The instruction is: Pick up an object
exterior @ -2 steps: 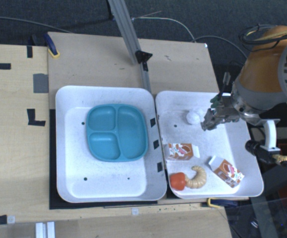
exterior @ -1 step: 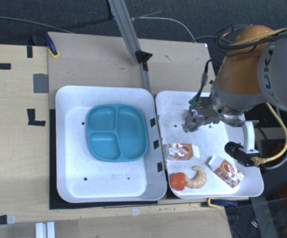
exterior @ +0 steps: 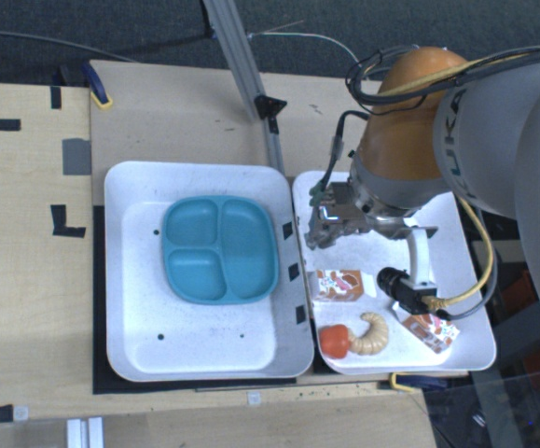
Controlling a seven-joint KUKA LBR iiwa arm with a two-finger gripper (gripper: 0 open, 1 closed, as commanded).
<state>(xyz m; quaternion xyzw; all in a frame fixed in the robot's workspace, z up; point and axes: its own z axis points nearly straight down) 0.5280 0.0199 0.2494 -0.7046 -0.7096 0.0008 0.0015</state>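
Croissant (exterior: 374, 334) is my likeliest target, lying at the near edge of the right bin (exterior: 470, 348), touching a tomato (exterior: 336, 341), with a packet (exterior: 339, 285) just above them and another packet (exterior: 430, 330) beside. Risk as I judge it: things are bunched, so a descent could nudge the tomato or clip a packet and close on nothing, or hit the bin wall. Gripper (exterior: 324, 224) hovers near the bin's left wall, up-left of the croissant and apart from it; cannot tell its opening, nothing seen held.
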